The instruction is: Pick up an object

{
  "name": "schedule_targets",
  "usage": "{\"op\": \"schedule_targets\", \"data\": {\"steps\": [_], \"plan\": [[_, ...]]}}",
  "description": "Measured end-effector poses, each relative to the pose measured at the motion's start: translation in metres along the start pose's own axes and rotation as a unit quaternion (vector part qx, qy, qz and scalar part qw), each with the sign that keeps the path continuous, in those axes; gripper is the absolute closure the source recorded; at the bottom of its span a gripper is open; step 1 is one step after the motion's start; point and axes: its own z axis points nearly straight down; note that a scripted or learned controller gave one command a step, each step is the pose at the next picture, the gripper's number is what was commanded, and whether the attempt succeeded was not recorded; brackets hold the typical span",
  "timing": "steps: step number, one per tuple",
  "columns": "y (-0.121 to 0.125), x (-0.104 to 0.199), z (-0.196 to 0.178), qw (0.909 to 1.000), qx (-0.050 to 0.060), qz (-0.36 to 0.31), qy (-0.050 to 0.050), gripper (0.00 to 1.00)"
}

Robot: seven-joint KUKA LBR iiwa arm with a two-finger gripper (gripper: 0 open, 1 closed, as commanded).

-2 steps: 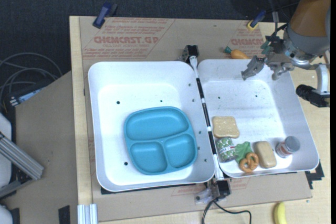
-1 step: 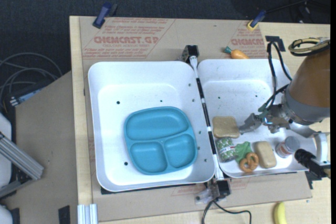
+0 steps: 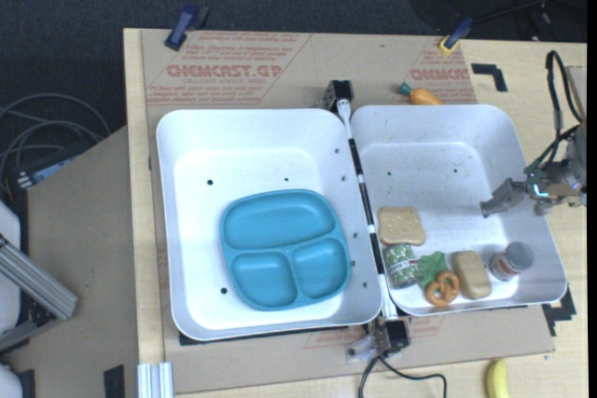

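Several small objects lie along the front of the right bin: a slice of toast, a green-labelled packet, a green toy piece, a pretzel, a tan bread roll and a small jar with a grey lid. My gripper hangs over the right side of that bin, above and behind the jar. Its fingers stand apart, open, with nothing between them.
A blue divided plate lies in the left bin. A toy carrot rests on the bench behind the right bin, and a banana sits at the front right. Clamps hold the bench board at the back.
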Motion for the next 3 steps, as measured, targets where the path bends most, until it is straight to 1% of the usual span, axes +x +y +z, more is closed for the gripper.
{"op": "schedule_targets", "data": {"steps": [1,2,3], "plan": [[0.076,0.081,0.001,1.0000,0.000,-0.002,0.001,0.00],[0.013,0.115,0.047,1.0000,0.002,-0.001,0.001,0.00],[-0.024,0.115,0.102,1.0000,0.001,-0.001,0.001,0.00]]}}
